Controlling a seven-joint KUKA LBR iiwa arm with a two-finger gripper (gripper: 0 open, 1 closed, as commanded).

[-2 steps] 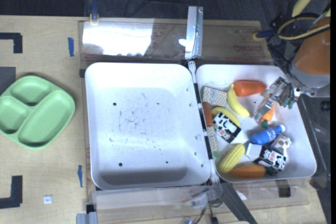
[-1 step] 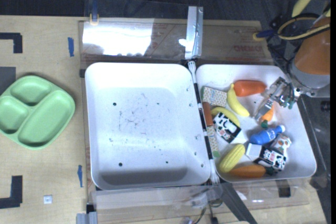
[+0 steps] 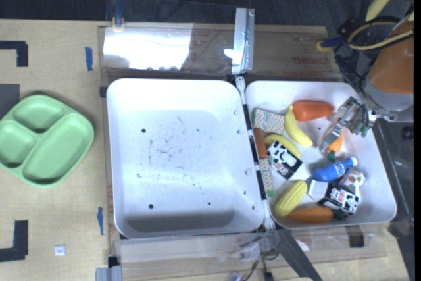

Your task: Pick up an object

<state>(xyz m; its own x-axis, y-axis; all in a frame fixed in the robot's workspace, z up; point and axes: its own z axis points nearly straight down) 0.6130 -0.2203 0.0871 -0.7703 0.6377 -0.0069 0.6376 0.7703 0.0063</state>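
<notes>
The right bin holds a heap of toy items. An orange oblong lies at the back with a yellow banana beside it. In the middle are a black-and-white patterned block and a blue bottle. A yellow corn cob, an orange carrot and a printed small box lie near the front. My gripper hangs low over the bin's right half, directly above a small orange piece that it partly hides.
The left bin lies next to the right one, parted by a narrow rim. A green divided plate rests on the bench at far left. A clear panel stands behind the bins. Cables hang at the upper right.
</notes>
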